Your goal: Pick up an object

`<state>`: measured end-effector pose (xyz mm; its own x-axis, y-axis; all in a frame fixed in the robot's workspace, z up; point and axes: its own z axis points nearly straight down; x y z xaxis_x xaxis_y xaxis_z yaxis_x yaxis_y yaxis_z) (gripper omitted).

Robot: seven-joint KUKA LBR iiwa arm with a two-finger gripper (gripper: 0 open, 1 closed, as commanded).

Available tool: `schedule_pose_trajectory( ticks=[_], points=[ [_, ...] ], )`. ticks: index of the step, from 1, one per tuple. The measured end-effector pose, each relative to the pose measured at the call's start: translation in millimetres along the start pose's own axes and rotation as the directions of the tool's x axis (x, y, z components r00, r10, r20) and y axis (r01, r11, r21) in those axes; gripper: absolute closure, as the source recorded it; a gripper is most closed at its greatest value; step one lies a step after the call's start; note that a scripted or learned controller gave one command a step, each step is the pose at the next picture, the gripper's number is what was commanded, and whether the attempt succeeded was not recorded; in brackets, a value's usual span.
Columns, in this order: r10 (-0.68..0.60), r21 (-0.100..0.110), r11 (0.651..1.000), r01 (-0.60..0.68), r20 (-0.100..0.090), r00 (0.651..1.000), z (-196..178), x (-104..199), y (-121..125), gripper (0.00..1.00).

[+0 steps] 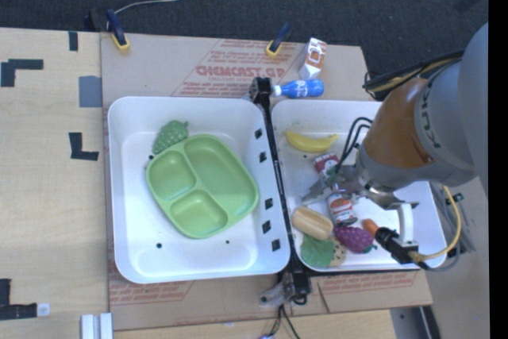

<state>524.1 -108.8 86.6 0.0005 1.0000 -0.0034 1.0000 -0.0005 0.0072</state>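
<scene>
Can [342, 208] under the gripper [333, 185], whose state I cannot tell; bun [312, 223] and grapes [354, 237] beside.

You look down at a slant from one fixed camera above the desk [48, 171], both white bins [127, 194] in frame, arm [421, 131] entering from your right.

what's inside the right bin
The right bin holds a banana, hot dog bun, purple grapes, a green leafy piece and a small can; the arm covers anything beneath it.

tray [202, 186] in left bin [127, 171], banana [311, 141] in right
</scene>
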Motion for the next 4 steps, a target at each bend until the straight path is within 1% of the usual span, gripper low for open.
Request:
schedule_pose_trajectory(
  ticks=[1, 2, 3, 4],
  points=[
    [0.000, -0.001, 1.000, 0.000, 0.000, 1.000, -0.2, 5.2, -9.1, 0.00],
    [-0.003, 0.000, 1.000, 0.003, -0.003, 1.000, -0.1, -3.4, -11.8, 0.00],
    [-0.001, 0.007, 1.000, 0.001, -0.003, 1.000, 0.7, -3.5, -6.7, 0.00],
    [-0.001, 0.003, 1.000, 0.001, -0.001, 1.000, -10.0, -4.1, -5.9, 1.00]
  ],
)
